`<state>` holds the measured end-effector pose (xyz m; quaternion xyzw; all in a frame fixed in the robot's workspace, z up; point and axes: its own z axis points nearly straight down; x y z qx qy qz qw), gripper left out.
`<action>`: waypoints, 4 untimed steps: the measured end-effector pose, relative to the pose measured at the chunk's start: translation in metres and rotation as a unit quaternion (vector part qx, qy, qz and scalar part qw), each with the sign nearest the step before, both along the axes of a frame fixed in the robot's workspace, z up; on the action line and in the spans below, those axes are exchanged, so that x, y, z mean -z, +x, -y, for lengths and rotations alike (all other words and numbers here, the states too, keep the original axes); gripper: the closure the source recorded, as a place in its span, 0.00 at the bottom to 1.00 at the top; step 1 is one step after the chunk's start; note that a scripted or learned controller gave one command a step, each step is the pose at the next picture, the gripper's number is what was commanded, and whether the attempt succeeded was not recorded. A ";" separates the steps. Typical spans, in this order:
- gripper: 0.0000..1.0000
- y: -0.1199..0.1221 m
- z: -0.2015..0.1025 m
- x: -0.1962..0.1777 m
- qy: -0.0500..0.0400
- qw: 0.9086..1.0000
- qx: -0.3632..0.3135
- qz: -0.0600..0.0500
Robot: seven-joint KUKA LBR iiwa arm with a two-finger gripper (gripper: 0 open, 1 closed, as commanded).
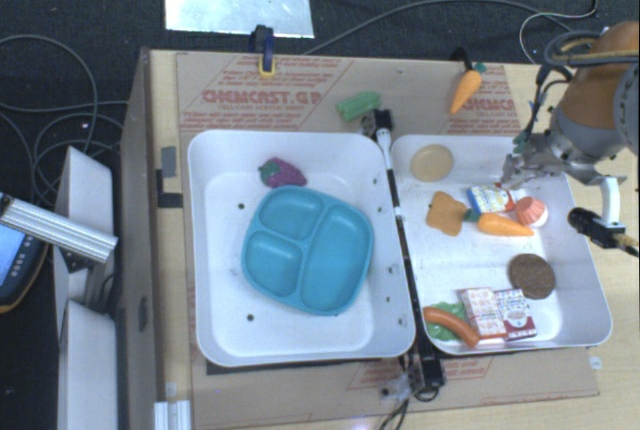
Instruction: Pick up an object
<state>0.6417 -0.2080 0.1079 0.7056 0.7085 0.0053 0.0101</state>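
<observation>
The claw (512,168) is hovering over the right bin (596,310); its grip is unclear, and nothing is lifted yet.

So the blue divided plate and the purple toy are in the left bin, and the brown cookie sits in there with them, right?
Not quite. The camera view shows the blue divided plate and the purple toy in the left bin, but the brown cookie lies in the right bin, near its right wall, above the small printed boxes.
</observation>
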 end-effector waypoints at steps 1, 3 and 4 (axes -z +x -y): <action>0.00 0.000 0.000 0.000 0.000 1.000 0.000 0.000; 0.00 -0.008 -0.001 -0.007 0.002 1.000 0.001 -0.009; 0.00 -0.061 -0.001 0.024 0.003 1.000 0.002 -0.011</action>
